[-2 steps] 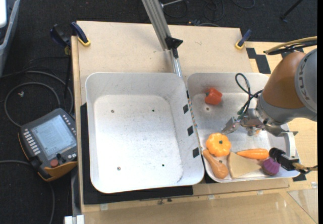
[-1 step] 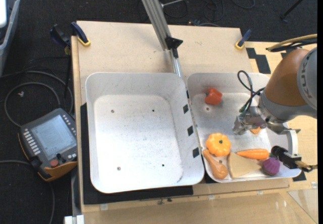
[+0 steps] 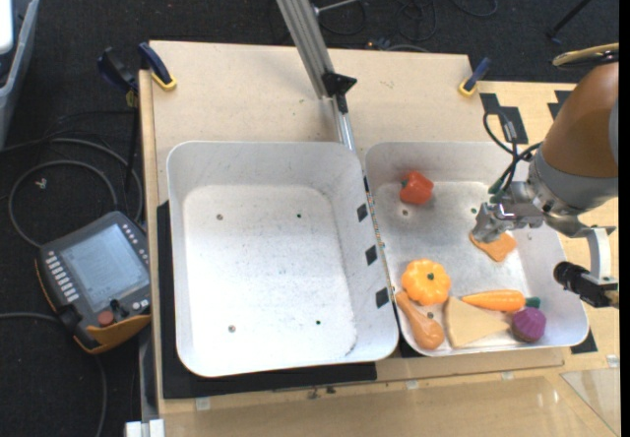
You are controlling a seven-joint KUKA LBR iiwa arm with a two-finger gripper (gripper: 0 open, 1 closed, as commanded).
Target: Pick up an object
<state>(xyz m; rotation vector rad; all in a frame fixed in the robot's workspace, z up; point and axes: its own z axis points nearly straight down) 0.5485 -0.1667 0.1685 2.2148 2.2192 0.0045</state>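
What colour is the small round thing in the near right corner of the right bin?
Purple; the round thing shows best in the camera view, beside the carrot.

A pale wooden counter (image 3: 256,91) carries two shallow white plastic bins side by side. The left bin (image 3: 187,179) sits toward the counter's left edge and reaches its front edge; the right bin (image 3: 448,161) touches it, toward the right edge. Yellow-tipped clamps (image 3: 157,71) (image 3: 472,79) grip both back corners.

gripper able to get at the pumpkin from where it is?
Probably yes. The pumpkin sits uncovered in the right bin, with open floor between it and the gripper. A butternut squash lies close beside it.
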